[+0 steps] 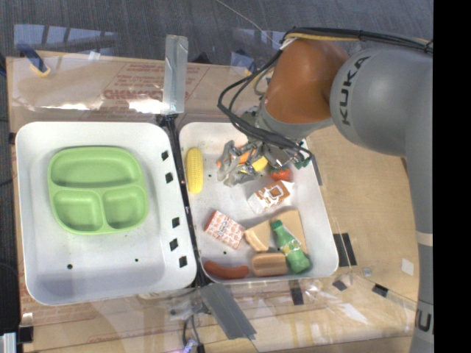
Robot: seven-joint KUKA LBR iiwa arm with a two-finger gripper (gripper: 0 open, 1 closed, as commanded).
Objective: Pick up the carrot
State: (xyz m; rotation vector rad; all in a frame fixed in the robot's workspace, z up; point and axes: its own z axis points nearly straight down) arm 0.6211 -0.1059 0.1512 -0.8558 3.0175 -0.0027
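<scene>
Hovering low in the right white bin, the metal two-finger gripper hides its state; the small orange carrot looks light, stiff, best pinched mid-length.

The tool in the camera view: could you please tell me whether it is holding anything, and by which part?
It cannot be told. The tool sits low in the right bin over something orange, possibly the carrot, but no hold is visible.
</scene>
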